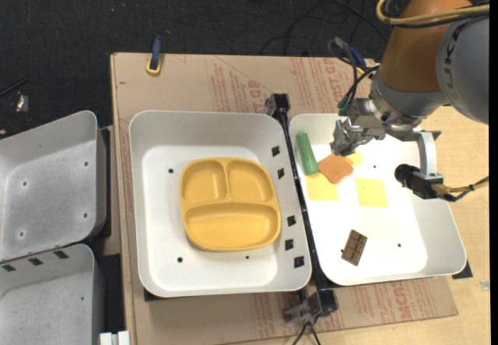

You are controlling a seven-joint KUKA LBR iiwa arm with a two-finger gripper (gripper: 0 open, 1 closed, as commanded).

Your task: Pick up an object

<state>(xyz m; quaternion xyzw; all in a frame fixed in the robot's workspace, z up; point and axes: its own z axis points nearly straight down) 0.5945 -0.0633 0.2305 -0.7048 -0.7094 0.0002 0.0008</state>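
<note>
Gripper (345,142), fingers' state I cannot tell, hangs over a flat orange piece (336,170) near the right bin's (436,258) back-left corner beside a green stick (306,153), open floor toward the front.

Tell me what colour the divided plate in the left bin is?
Yellow-orange: the divided plastic plate shows plainly in the camera view.

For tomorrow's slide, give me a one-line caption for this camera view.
Gripper poised over an orange piece in the right bin; yellow tray sits in the left bin.
</note>
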